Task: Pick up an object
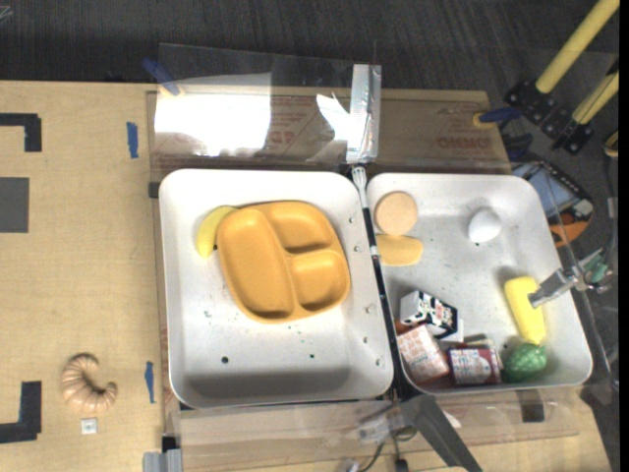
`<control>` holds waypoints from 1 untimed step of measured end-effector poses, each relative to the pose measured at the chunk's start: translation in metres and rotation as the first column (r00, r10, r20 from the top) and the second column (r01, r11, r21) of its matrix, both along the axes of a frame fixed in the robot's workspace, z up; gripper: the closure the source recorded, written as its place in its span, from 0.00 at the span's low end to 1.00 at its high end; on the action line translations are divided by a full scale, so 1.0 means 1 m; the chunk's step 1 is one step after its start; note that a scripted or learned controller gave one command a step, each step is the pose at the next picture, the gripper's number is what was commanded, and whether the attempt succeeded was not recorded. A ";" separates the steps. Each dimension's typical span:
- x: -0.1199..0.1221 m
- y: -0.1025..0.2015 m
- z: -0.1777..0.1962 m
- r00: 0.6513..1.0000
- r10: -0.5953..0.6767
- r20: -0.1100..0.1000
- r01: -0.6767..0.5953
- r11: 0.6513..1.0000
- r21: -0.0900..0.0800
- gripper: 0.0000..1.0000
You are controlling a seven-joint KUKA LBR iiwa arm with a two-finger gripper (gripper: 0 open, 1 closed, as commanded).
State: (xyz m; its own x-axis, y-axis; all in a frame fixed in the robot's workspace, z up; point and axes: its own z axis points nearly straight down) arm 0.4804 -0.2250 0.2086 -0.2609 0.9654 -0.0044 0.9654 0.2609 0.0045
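Observation:
The right bin (560,214) holds several objects. A yellow oblong piece (522,310) lies near its right wall, with a green round object (524,360) just below it. A white ball (484,226), a peach disc (396,212) and a pale yellow oval (400,252) lie toward the top. A black-and-white packet (430,313) and two red-and-white packs (447,359) sit along the front. My gripper (553,287) comes in low from the right edge as a thin grey shape, its tip at the yellow piece's upper end.
The left bin (187,342) carries an orange divided tray (283,259) with a yellow banana-like piece (207,230) tucked at its left. A tan curled toy (88,383) lies on the bench at the lower left. A clear panel (265,116) stands behind the bins.

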 end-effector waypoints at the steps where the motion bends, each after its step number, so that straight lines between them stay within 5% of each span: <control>1: 0.000 0.021 0.024 0.993 -0.118 -0.001 0.118 0.993 0.002 0.00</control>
State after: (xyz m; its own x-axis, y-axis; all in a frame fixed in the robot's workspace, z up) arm 0.4808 -0.2041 0.2324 -0.1456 0.9893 -0.0026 0.9893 0.1456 0.0043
